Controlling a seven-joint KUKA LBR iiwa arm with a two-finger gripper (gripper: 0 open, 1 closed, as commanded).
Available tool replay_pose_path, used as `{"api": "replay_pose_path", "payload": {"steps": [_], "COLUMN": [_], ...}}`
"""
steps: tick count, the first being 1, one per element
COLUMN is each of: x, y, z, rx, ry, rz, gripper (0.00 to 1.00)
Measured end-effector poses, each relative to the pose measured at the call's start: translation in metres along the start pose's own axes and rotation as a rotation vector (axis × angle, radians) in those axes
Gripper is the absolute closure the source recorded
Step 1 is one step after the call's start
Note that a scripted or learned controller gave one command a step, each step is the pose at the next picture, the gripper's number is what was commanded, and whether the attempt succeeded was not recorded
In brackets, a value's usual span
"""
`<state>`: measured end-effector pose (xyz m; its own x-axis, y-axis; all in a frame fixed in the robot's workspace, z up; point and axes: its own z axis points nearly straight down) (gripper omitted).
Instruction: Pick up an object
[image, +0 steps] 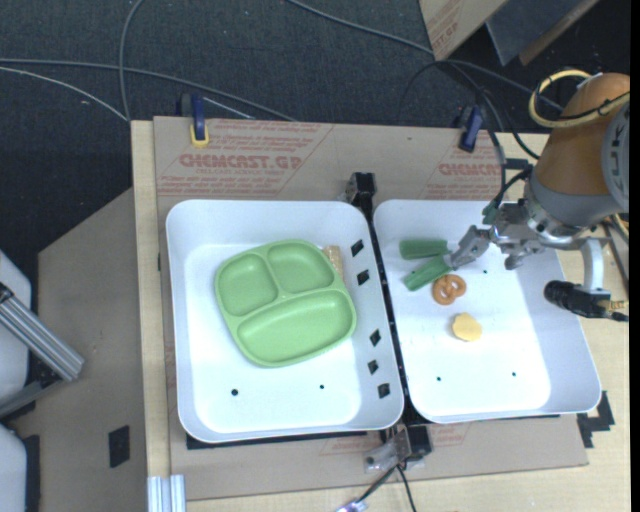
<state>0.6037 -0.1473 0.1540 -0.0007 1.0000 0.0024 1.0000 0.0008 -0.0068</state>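
White right bin (560, 385) holds the gripper (487, 246), fingers spread and gripping nothing, near its far rim. Pretzel (449, 289) and green sticks (425, 260) lie just left of it; open floor lies nearer the camera.

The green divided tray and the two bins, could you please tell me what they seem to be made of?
Green divided tray: likely moulded plastic, matte, with rounded compartment walls and uniform colour. Left bin and right bin: probably thin white plastic, smooth, slightly glossy, with rounded corners.
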Motion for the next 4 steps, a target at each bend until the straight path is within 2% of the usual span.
{"api": "replay_pose_path", "payload": {"steps": [1, 2, 3, 4], "x": [0.002, 0.002, 0.009, 0.002], "y": [-0.005, -0.003, 0.0, -0.003], "z": [0.044, 0.029, -0.018, -0.065], "rx": [0.0, -0.008, -0.012, -0.013], "ry": [0.0, -0.001, -0.003, -0.004], "rz": [0.0, 0.0, -0.001, 0.001], "gripper": [0.0, 1.0, 1.0, 1.0]}}
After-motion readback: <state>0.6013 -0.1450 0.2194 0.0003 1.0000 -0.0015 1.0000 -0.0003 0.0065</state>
